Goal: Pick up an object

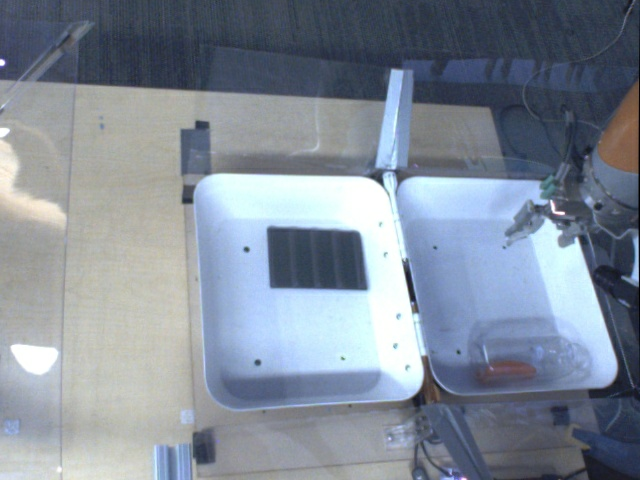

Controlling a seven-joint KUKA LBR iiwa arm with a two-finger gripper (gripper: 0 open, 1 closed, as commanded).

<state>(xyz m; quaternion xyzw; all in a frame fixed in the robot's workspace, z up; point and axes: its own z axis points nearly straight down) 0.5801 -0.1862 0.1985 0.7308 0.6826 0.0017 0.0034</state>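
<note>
Near the right bin's [440,383] front lies an unlabelled clear bottle [525,358].

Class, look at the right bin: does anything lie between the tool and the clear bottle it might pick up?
Nothing visible does. The tool hangs over the upper part of the right bin. The clear bottle lies near the bin's lower edge, and the white floor between them is bare.

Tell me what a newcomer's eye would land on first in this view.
Likely the dark ribbed rectangle in the middle of the left bin, stark against the white. Next, the clear plastic bottle with an orange-red end, lying in the right bin's near corner, and the gripper at that bin's far right side.
</note>
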